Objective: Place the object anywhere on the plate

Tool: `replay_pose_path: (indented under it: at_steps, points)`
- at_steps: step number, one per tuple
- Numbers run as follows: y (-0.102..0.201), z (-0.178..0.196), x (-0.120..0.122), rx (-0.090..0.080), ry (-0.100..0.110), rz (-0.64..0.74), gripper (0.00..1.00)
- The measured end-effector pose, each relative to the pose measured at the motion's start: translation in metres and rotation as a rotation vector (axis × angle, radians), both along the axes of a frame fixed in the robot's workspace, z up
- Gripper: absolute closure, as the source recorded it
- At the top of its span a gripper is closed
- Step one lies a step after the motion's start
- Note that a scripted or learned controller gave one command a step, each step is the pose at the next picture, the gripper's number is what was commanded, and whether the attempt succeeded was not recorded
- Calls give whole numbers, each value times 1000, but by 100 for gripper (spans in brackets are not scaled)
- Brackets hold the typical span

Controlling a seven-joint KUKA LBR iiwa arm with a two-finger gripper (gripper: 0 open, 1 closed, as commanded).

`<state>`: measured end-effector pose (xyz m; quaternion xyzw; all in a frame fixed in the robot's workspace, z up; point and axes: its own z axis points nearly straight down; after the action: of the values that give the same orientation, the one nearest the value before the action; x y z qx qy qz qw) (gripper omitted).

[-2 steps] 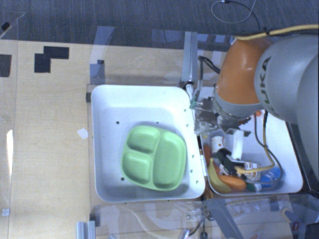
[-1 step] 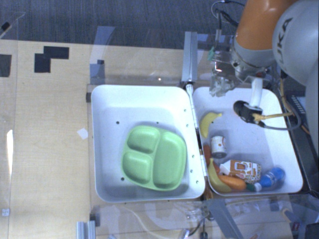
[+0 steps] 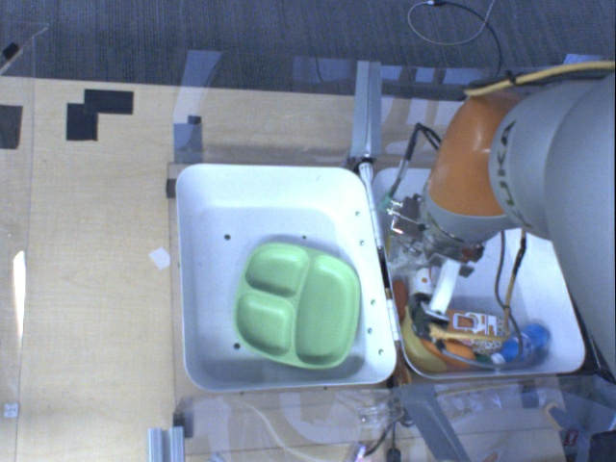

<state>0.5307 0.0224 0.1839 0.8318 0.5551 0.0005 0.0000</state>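
The green plate (image 3: pixel 299 304) is smooth, rounded, three-sectioned plastic; my gripper (image 3: pixel 435 292) hangs over cluttered objects, grip impossible to tell.

No legible text or labels anywhere.

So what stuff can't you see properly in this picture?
- Right bin: the arm covers most of it in the camera view.
- Toys in that bin: jumbled and small, so hard to name.
- Whether the jaws are open or shut: too cluttered to tell.
- The green plate shows fully.
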Motion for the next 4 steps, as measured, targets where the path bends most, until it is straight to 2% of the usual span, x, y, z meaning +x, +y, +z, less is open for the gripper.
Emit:
replay_pose_path:
  at_steps: [1, 2, 3, 4]
  points:
    - [-2, 67, 139, -1, -6, 142, 100]
    - [36, 0, 68, 0, 1, 125, 100]
    - [36, 0, 68, 0, 0, 125, 0]
    - [37, 11, 69, 0, -3, 130, 100]
